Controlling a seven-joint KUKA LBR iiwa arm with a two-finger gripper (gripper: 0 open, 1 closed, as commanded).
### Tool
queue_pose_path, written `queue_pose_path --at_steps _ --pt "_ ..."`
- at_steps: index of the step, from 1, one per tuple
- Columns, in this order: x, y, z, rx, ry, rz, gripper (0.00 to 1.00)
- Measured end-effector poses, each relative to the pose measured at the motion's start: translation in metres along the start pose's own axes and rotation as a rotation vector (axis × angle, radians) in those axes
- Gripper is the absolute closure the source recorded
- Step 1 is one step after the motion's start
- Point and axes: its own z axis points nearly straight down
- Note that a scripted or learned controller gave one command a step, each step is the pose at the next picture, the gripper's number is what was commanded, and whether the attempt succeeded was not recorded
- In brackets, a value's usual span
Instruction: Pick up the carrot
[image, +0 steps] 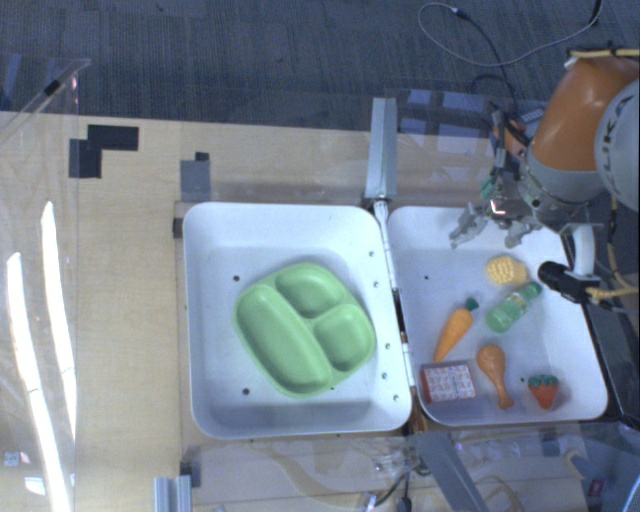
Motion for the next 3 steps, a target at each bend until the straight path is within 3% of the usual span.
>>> queue_pose_path --at_steps 1,2,3 --pt "0.031 -0.064 0.105 -0.008 0.0 -0.107 0.0" --pt "0.019 -0.139 0.105 -0.012 0.001 0.175 0.0" --pt "0.019 -0.136 0.093 -0.019 0.002 0.174 1.0"
